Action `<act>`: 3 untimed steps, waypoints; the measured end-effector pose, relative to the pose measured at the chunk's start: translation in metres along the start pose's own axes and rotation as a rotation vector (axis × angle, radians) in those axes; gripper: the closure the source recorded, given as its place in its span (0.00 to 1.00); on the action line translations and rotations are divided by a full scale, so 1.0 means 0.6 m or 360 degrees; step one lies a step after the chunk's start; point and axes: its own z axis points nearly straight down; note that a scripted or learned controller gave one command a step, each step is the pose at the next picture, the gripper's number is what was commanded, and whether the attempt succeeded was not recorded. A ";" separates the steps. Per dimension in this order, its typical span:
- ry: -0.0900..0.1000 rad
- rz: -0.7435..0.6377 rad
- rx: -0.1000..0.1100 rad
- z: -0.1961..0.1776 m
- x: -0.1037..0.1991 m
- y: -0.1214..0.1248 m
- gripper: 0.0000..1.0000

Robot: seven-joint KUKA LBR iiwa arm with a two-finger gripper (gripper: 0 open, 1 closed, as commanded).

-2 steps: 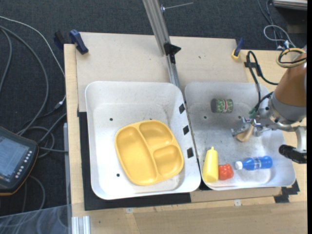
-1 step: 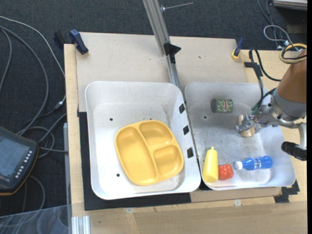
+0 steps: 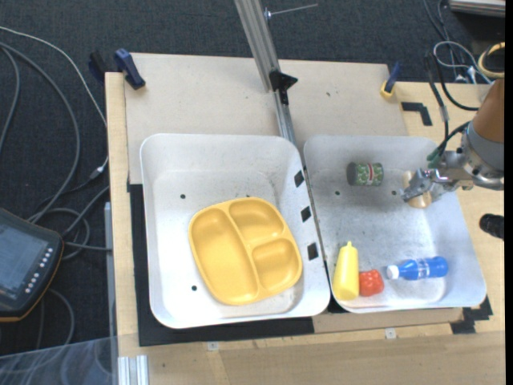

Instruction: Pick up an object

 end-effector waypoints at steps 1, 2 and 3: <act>-0.0001 0.0000 -0.0002 -0.108 0.005 0.008 1.00; 0.0001 0.0001 0.0009 -0.099 0.005 0.009 1.00; 0.0009 -0.0008 0.0013 -0.101 0.109 0.019 1.00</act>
